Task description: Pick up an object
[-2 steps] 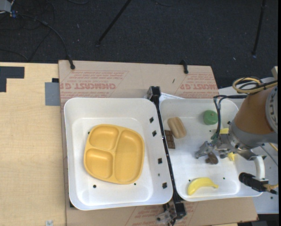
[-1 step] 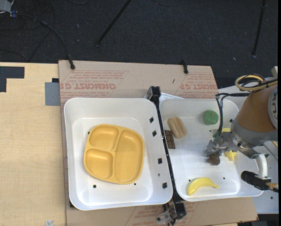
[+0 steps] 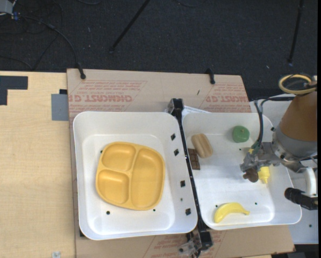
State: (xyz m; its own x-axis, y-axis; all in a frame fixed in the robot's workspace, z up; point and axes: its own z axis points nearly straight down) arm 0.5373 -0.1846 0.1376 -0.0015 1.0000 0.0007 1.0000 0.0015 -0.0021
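My gripper (image 3: 252,172) is low over the right side of the right bin (image 3: 225,222), reaching in from the right under the arm's orange band (image 3: 300,117). A small yellow object (image 3: 264,174) lies right against the gripper's tip; the view does not show whether it is held. A green round object (image 3: 240,134) sits up and to the left of the gripper. A tan bread-like piece (image 3: 202,145) lies near the divider. A yellow banana (image 3: 230,211) rests near the bin's front wall.
The left bin (image 3: 85,138) holds a yellow divided plate (image 3: 130,175). A small brown block (image 3: 193,159) lies beside the black divider (image 3: 184,160) between the bins. Cardboard lies under the bins, with a wooden bench top to the left.
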